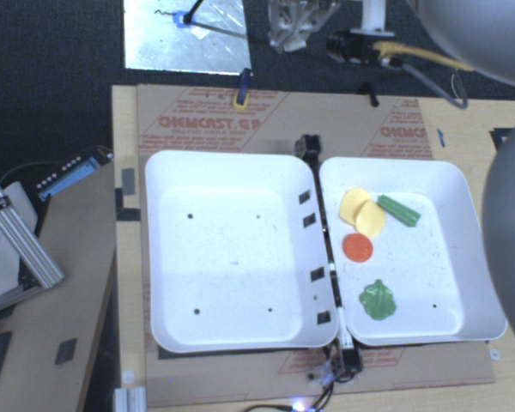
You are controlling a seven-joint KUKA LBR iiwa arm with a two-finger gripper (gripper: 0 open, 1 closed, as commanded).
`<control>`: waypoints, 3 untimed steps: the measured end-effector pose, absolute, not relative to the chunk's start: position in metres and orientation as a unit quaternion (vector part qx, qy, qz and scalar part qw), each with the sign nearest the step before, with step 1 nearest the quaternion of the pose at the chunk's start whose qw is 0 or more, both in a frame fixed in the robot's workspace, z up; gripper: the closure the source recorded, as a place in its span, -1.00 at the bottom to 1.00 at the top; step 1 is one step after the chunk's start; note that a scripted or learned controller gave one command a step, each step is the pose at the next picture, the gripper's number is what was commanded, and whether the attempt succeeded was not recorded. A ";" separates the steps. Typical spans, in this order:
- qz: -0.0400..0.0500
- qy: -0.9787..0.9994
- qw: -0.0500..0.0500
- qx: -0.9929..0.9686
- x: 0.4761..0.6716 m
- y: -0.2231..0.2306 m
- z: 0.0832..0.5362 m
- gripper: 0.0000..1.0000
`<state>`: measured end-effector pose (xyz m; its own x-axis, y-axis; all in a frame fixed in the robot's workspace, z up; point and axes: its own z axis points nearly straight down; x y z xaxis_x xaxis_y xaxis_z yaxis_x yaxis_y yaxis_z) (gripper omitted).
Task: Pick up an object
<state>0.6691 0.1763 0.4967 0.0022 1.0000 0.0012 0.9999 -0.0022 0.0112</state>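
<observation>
Several small objects lie in the right bin (pixel 451 187): two yellow pieces (pixel 362 210) overlapping each other, a green oblong block (pixel 399 210) just to their right, an orange-red disc (pixel 357 247) below them, and a leafy green piece (pixel 378 299) nearer the front. My gripper (pixel 293 26) hangs high at the top of the view, beyond the far edge of the bench and well away from both bins. Nothing shows between its fingers. The grey arm fills the top right corner.
The left bin (pixel 167 187) sits beside the right one, joined by a black clip strip (pixel 324 247). Both rest on a brown cardboard sheet (pixel 206 118). A yellow and blue clamp (pixel 241 93) holds its far edge. A metal rail (pixel 17 239) lies at left.
</observation>
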 end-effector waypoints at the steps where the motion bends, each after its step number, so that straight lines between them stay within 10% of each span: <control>1: 0.004 0.710 0.000 0.704 0.598 0.204 0.540 1.00; 2: 0.002 0.711 -0.001 0.703 0.496 0.232 0.536 1.00; 3: 0.002 0.711 0.000 0.704 0.501 0.229 0.547 1.00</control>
